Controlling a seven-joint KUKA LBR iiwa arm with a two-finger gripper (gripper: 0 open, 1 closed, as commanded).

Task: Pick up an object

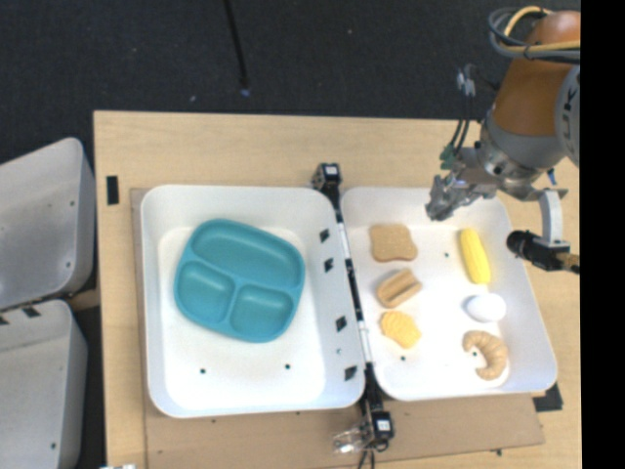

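The right bin (527,291) holds several food items: a slice of toast (393,243), a hot dog bun (398,287), a yellow-orange cookie (400,329), a corn cob (475,255), a white egg (484,308) and a croissant (488,353). My gripper (447,201) hangs over the bin's far edge, above and to the right of the toast and up-left of the corn cob. Nothing is seen in its grasp.
A teal divided plate (239,279) lies in the left bin (156,360). Black clips (326,175) sit along the seam between the bins. A black part of the arm (535,247) juts over the right bin's right rim. White chairs (39,223) stand at the left.
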